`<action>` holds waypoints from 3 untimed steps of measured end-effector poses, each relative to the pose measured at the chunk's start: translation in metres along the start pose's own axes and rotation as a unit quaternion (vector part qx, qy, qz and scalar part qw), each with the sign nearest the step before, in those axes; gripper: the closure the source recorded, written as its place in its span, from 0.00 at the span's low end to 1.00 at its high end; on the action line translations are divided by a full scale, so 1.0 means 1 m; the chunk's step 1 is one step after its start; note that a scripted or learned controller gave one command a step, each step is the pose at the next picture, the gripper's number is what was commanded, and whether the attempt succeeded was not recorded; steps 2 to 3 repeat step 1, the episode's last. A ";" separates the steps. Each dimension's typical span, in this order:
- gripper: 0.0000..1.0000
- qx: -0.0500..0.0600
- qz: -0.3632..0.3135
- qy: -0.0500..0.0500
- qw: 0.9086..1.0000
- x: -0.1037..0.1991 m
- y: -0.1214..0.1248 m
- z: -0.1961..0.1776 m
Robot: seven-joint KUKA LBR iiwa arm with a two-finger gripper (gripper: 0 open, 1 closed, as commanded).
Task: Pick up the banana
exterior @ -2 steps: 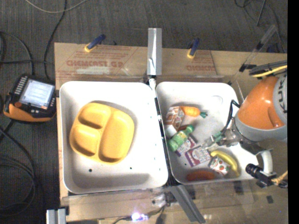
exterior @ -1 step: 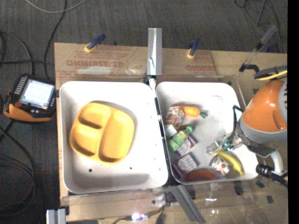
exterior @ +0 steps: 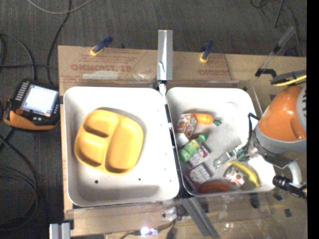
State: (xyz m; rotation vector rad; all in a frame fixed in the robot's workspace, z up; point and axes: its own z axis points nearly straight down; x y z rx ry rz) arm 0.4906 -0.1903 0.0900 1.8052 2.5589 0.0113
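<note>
The yellow banana (exterior: 248,174) lies in the right bin (exterior: 234,97), near its front right corner, partly resting on a round white and red packet (exterior: 233,177). My arm, with its orange band (exterior: 280,121), reaches in over the bin's right wall. The grey metal gripper (exterior: 223,159) sits low in the bin, just left of and behind the banana, pointing left. Nothing is visibly held in it.
The right bin also holds a carrot (exterior: 204,118), a green bottle (exterior: 191,148), several packets (exterior: 200,173) and a dark brown item (exterior: 214,186) at the front. A yellow divided tray (exterior: 109,141) lies in the left bin (exterior: 75,183). A teach pendant (exterior: 35,105) sits far left.
</note>
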 end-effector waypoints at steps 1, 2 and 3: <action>0.00 -0.005 0.230 0.007 0.973 -0.019 0.000 -0.002; 0.00 -0.005 0.230 0.007 0.973 -0.019 0.000 -0.002; 0.00 -0.005 0.230 0.007 0.973 -0.019 0.000 -0.002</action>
